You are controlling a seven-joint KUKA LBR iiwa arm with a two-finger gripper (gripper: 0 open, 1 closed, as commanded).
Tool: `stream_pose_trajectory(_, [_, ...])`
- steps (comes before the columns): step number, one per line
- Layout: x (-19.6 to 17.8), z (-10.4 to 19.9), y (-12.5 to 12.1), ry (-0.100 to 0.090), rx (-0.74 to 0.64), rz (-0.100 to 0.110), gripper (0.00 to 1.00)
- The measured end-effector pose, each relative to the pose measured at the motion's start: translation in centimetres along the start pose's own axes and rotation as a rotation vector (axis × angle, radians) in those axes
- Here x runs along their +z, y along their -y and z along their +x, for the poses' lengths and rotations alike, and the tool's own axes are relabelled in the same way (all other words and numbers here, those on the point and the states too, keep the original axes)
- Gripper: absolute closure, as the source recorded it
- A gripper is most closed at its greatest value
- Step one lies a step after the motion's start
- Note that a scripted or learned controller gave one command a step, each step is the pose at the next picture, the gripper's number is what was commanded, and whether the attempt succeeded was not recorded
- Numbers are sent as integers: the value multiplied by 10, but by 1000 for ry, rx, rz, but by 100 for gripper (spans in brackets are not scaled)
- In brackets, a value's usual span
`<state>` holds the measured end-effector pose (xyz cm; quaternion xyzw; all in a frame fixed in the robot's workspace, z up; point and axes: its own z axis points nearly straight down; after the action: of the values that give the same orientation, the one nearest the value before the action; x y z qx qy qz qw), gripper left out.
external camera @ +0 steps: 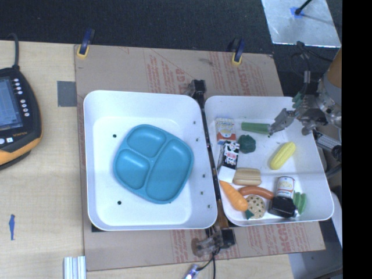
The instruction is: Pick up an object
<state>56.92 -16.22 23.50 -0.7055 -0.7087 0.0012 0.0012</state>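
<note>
The right bin (323,173) holds several toy foods. Among them are a yellow corn cob (282,155), a green cucumber (254,127), a dark green piece (247,143), a small milk carton (231,154), a bread roll (246,176), a sausage (256,192), a carrot (233,196), a cookie (254,205) and a can (285,186). My gripper (289,127) hangs over the bin's upper right part, above the corn and just right of the cucumber's end. It is open, with nothing between its fingers.
A blue divided plate (153,163) lies in the left bin (93,156). A packet (225,128) sits at the right bin's upper left. A dark bottle (282,207) and a green piece (300,201) lie at its lower right. A teach pendant (14,118) rests on the bench's left.
</note>
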Motion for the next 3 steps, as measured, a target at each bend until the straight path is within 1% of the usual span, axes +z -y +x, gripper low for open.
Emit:
stream_pose_trajectory(1, [128,-29,-3,4,-1,-8,0])
stream_pose_trajectory(2, [143,-49,-81,-1,-1,-2,0])
stream_pose_trajectory(3, [143,-50,3,1,0,1,0])
